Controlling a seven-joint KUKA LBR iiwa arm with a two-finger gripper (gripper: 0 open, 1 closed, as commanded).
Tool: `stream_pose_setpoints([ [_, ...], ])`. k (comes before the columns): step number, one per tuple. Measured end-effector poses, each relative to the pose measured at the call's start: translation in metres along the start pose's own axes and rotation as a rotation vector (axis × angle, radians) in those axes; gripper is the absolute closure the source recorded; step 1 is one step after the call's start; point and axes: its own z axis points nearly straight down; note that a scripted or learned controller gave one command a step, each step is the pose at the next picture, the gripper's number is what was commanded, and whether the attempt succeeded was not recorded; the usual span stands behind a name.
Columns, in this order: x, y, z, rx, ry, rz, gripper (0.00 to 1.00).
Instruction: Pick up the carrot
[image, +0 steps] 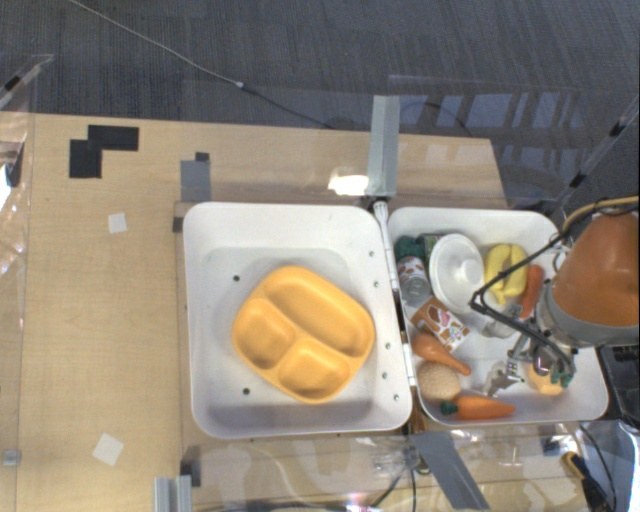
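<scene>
Gripper (512, 372) hangs low in right bin (590, 405); jaw opening cannot be told, nothing seen held. Carrot (484, 407) just below — crowded by round ball (438, 381) and second carrot (438, 351); wrong item risks being grabbed.

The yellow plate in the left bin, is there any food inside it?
No food shows in the yellow plate. Its three hollows look bare. It covers part of the left bin's floor, so anything beneath stays hidden.

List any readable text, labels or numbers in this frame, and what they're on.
No text can be read.
Small can in the right bin: printed label, too blurred to read.
Red and white packet beside it: printing, too small to read.
Black squares on the bench: plain marks, no characters.
</scene>
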Motion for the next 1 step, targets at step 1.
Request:
stream_pose_setpoints([
  [1, -0.0271, 0.0221, 0.0011, 0.001, 0.005, -0.036, 0.00],
])
